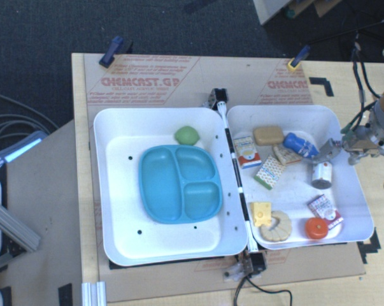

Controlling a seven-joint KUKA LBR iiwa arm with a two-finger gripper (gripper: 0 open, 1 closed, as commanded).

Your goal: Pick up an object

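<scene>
My gripper [344, 152] reaches in over the right edge of the right bin [354, 190]. It is open, with nothing between its fingers. A grey metal can [321, 174] lies just below and left of the fingertips, apart from them. A blue bottle [300, 144] lies to the gripper's left. Farther left are a tan block [268, 134], a small red and white box [244, 150] and a green and white packet [267, 172]. Near the bin's front lie a red and white packet [324, 208], an orange ball [316, 228], a yellow cheese wedge [262, 213] and a bagel [277, 227].
The left bin [115, 222] holds a blue compartment plate [179, 183] and a green ball [187, 135] behind it. A black-clipped rim [233, 171] divides the two bins. Cardboard [147, 78] covers the bench behind them.
</scene>
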